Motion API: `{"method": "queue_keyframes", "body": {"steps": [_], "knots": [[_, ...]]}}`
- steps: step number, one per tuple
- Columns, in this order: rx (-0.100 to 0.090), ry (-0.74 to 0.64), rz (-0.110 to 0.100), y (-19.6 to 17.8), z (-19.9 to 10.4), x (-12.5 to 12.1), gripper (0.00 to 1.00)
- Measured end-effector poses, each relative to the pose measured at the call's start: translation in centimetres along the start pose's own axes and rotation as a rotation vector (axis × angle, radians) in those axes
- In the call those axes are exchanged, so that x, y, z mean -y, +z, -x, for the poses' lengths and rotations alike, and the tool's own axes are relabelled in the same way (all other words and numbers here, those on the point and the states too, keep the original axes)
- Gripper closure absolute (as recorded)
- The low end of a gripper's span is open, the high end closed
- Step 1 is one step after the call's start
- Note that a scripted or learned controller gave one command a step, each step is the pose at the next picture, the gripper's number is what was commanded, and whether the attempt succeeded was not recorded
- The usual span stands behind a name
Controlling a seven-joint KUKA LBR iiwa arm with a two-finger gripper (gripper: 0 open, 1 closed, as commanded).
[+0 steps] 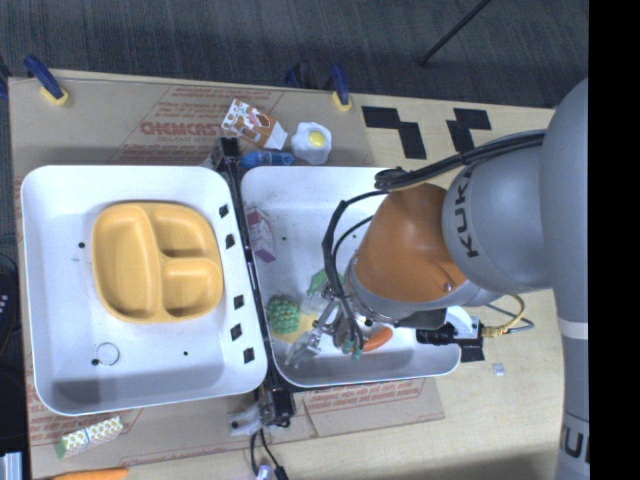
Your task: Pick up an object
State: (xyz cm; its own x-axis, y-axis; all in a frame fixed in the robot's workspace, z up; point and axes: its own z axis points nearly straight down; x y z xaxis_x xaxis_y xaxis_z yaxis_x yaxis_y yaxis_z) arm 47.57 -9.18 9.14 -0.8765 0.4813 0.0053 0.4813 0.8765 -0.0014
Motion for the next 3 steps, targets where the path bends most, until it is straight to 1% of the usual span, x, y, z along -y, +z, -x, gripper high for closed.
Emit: {"method": "queue_keyframes", "body": {"steps": [2, 3], "knots": [[0.003, -0.437, 0.0, 0.0, 0.2, 0.3, 0.0], [0.006, -1.018, -0.001, -1.7, 0.4, 0.5, 0.0]]}}
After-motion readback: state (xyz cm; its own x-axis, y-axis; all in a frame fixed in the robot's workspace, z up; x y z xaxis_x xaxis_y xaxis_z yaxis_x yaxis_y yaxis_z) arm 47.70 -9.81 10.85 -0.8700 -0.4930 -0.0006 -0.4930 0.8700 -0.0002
